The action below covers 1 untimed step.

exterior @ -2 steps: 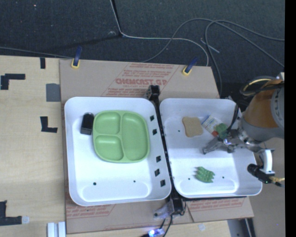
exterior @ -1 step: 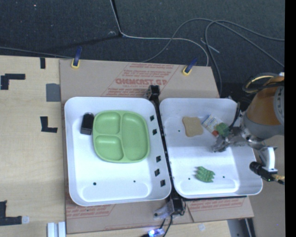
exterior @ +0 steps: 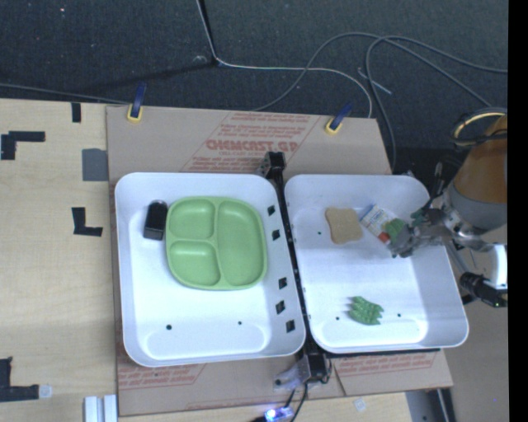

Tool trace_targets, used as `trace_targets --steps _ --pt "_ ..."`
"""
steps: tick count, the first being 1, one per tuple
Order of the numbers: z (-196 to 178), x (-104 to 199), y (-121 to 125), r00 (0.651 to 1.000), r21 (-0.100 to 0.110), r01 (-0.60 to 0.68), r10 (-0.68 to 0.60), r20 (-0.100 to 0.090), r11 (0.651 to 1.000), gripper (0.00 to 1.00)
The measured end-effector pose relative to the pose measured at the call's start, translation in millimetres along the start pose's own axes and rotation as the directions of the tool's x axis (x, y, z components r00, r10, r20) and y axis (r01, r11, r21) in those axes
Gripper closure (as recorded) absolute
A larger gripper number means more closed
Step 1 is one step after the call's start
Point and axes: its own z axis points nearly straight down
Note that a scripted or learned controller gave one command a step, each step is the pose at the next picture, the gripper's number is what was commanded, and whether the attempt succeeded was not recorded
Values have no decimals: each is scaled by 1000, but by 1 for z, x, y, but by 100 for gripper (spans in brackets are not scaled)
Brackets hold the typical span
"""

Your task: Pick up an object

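My hand (exterior: 402, 244) sits low in the right bin (exterior: 429, 330), beside a small packet (exterior: 375, 219); its grip state I cannot tell.

Evenly lit overhead view, slightly soft and low in resolution.

Diffuse light from above leaves the two shallow white plastic bins (exterior: 132, 247) bright, close to washed out, with faint shadows along their inner walls. The pale green divided plastic plate (exterior: 217, 243) casts almost no shadow. The dark fabric backdrop (exterior: 330, 25) looks grainy. Small objects blur.
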Motion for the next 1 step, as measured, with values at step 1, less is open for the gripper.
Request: trace_targets --steps 1 --pt "-44 6 1 1000 0 1 -1 0 1000 100"
